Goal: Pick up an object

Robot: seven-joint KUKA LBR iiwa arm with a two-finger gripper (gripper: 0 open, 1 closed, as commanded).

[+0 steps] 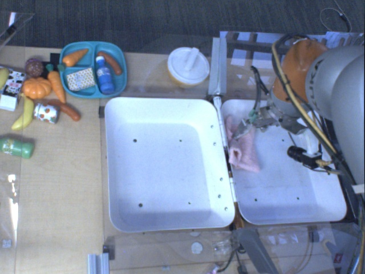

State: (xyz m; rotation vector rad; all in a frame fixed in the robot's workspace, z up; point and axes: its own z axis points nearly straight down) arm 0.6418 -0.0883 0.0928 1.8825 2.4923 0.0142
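Observation:
A crumpled pink cloth (242, 145) lies against the left wall of the right bin (296, 204). My gripper (255, 122) hangs over the upper part of that bin, right beside the cloth's upper right edge and very close to it. Whether it touches the cloth I cannot tell. The grey arm with its orange band (299, 61) reaches in from the upper right and hides the bin's far right corner.
The left bin (165, 164) sits beside the right one. On the bench at far left are a teal divided plate (94, 68) of toy food, loose toy vegetables (40, 90), a banana (23, 116) and a green can (17, 148). A white round lid (188, 65) sits behind the bins.

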